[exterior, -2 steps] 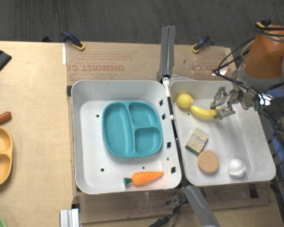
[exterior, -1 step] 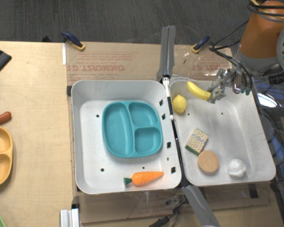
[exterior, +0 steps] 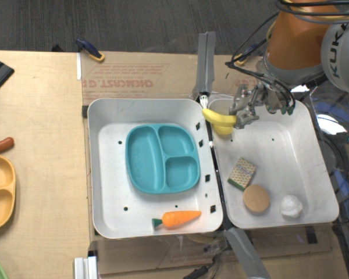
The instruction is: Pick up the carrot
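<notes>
At the near edge of the left bin (exterior: 99, 173), the carrot (exterior: 179, 218) is lying on its side, just below the teal plate (exterior: 161, 157). Well apart, in the right bin's far corner, the gripper (exterior: 242, 120) is clamping a banana (exterior: 218, 121). The carrot is looking light, stiff and smooth; its thick middle seems safest.

Even, bright overhead light fell on both bins (exterior: 104, 214); shadows were soft, glare whitened the right bin's (exterior: 314, 173) far-right corner, focus slightly soft.
</notes>
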`<action>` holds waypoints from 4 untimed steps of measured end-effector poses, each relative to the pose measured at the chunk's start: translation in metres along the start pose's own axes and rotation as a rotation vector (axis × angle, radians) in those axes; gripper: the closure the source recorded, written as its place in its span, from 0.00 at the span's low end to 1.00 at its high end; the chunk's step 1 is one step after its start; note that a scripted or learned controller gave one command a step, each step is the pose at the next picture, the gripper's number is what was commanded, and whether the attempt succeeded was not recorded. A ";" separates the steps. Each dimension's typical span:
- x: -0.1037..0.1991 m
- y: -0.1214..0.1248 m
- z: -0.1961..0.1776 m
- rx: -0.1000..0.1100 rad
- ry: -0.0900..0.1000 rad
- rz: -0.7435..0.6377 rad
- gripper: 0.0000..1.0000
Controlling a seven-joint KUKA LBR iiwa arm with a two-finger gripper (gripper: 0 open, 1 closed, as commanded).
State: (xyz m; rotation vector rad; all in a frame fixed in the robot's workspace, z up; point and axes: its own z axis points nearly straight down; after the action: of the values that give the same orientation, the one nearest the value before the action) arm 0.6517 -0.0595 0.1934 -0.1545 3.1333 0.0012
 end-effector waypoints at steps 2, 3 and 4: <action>-0.008 -0.004 -0.048 -0.002 -0.001 -0.824 1.00; -0.008 0.000 -0.050 -0.003 -0.001 -1.122 1.00; -0.002 -0.065 -0.037 -0.003 -0.002 -1.281 1.00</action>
State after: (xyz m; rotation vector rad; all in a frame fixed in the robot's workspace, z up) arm 0.6596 -0.1243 0.2299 -1.9962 2.4186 0.0013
